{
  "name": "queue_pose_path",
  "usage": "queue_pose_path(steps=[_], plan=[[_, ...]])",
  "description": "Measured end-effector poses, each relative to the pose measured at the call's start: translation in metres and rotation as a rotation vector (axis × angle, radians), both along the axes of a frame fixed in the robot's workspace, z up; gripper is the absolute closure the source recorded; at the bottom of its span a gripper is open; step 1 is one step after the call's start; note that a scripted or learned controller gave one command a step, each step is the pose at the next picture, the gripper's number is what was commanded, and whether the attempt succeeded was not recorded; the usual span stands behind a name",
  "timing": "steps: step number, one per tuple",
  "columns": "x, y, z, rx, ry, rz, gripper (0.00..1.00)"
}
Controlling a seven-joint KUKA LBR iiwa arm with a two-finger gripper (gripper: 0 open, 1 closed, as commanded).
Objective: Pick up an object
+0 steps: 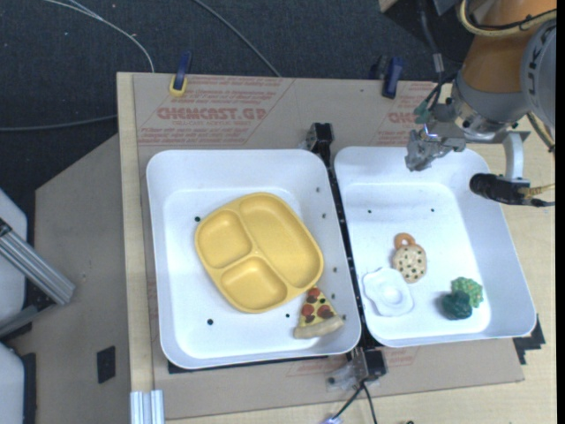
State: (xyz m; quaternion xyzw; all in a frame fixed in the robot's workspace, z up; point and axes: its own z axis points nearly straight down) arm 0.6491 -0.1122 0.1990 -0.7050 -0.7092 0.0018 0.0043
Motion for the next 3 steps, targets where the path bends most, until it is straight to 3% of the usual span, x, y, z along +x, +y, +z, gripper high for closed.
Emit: queue_pose_path(steps=[2, 3], plan=[[-0.029, 0.096, 0.003, -0.001, 0.000, -0.001, 1.00], [-0.028, 0.143, -0.001, -0.002, -0.001, 0.000, 1.00]])
